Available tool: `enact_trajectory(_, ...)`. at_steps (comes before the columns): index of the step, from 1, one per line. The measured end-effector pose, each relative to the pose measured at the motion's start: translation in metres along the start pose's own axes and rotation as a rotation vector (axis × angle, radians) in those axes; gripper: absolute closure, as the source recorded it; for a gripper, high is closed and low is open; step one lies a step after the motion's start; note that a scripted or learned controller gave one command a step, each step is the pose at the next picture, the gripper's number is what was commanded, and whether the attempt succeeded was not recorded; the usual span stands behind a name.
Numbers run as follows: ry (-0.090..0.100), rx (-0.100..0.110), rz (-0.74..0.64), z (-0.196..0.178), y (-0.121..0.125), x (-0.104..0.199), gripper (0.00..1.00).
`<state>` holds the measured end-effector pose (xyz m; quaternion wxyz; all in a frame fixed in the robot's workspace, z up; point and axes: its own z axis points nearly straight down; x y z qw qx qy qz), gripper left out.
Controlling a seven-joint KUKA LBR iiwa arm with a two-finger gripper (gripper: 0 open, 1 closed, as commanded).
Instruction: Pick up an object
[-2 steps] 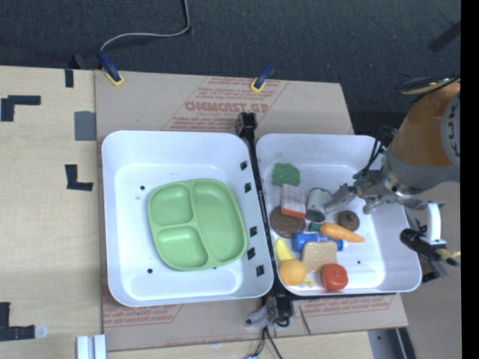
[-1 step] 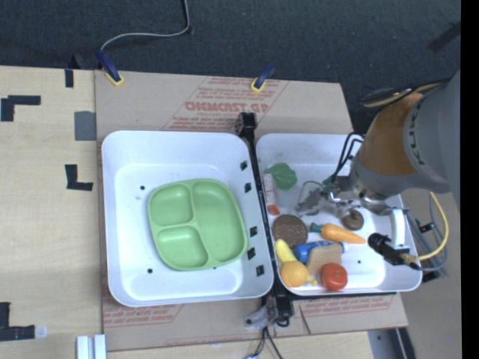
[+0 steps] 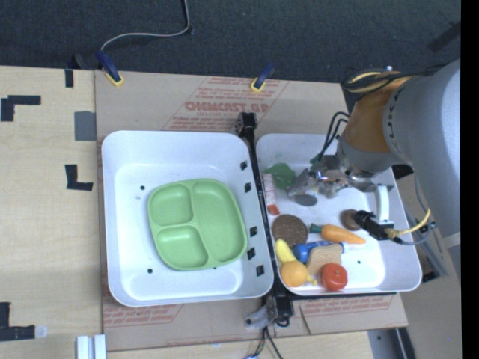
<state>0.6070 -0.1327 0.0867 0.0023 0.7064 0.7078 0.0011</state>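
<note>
My gripper (image 3: 307, 188) is low in the right bin (image 3: 400, 275), near its back left part. It sits just right of a green toy leaf (image 3: 282, 174) and above a round brown cookie (image 3: 290, 228). Nothing can be seen held in it. An orange carrot (image 3: 341, 235), a bread slice (image 3: 324, 257), a red tomato (image 3: 334, 276), a yellow banana (image 3: 284, 250), an orange fruit (image 3: 294, 275) and a small blue piece (image 3: 304, 251) crowd the front of that bin. A dark brown lump (image 3: 351, 218) lies by the wrist.
The left bin (image 3: 123, 170) holds a green divided plate (image 3: 197, 224). A black divider (image 3: 254, 193) separates the two bins. The arm's grey body (image 3: 419, 133) overhangs the right bin's back right corner. Cardboard and bench lie around the bins.
</note>
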Motion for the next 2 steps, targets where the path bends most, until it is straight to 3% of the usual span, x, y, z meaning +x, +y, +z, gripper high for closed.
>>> enact_trajectory(1,0.000,-0.001,0.000,-0.010,0.000,0.000,1.00)
enact_trajectory(2,0.003,0.004,-0.001,-0.098,0.010,0.095,1.00)
